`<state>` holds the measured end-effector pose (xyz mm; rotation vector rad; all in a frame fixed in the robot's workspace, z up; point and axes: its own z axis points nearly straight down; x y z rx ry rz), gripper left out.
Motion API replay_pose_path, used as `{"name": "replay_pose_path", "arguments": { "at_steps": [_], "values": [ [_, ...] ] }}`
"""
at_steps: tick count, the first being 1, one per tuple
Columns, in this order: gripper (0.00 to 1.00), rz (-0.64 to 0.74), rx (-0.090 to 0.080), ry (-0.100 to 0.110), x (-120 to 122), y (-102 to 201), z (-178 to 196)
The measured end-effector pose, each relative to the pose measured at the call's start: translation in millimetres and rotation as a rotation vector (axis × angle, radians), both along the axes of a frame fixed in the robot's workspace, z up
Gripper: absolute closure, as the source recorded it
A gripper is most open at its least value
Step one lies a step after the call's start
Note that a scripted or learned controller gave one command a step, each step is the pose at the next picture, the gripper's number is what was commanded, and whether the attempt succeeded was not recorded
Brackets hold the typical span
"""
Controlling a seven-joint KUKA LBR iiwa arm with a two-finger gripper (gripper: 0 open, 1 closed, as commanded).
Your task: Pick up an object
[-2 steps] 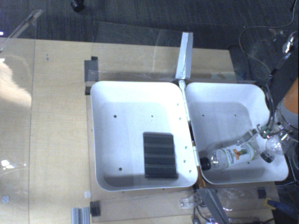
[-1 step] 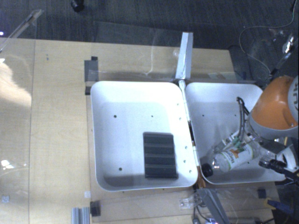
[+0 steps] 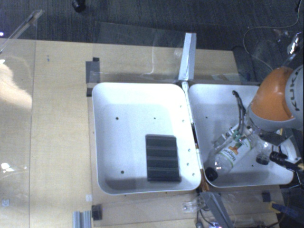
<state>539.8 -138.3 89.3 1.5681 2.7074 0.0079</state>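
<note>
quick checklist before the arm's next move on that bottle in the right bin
1. Target in the bin: ok. The clear bottle lies on its side in the right bin, dark cap toward the near-left corner.
2. Gripper over the target: ok. The gripper sits at the bottle's upper end.
3. Bottle between the gripper's tips: cannot tell, the wrist hides the contact.
4. Bottle lifted off the floor: not ok, it seems to rest on the bin floor.
5. Nearby clutter: ok. The black ridged block lies apart in the left bin.
</note>
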Motion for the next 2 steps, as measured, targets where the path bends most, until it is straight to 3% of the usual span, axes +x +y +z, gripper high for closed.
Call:
{"name": "replay_pose_path", "arguments": {
  "at_steps": [1, 2],
  "values": [
    [1.0, 0.002, 0.0, -0.008, 2.8, 1.1, 12.5],
    [0.0, 0.002, 0.0, -0.008, 2.7, 1.1, 12.4]
  ]
}}
